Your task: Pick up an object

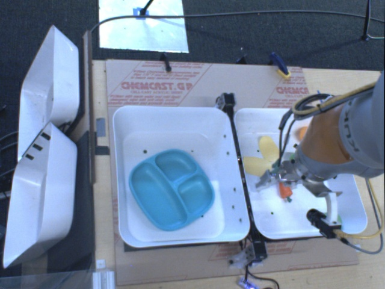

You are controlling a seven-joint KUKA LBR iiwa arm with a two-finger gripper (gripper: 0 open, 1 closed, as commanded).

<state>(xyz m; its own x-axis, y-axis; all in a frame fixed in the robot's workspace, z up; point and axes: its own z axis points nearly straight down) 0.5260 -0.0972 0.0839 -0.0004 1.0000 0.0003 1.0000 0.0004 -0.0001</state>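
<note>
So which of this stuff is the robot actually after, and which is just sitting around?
In play:
end effector
orange item beneath it
yellow pieces in the right bin

Lying about:
blue plate in the left bin
spare tubs off the bench
blue clamp

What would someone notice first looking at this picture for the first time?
Probably the blue divided plate, lying alone in the left bin. Next, the grey and orange arm reaching over the right bin, its gripper low among yellow pieces and a small orange object.
</note>
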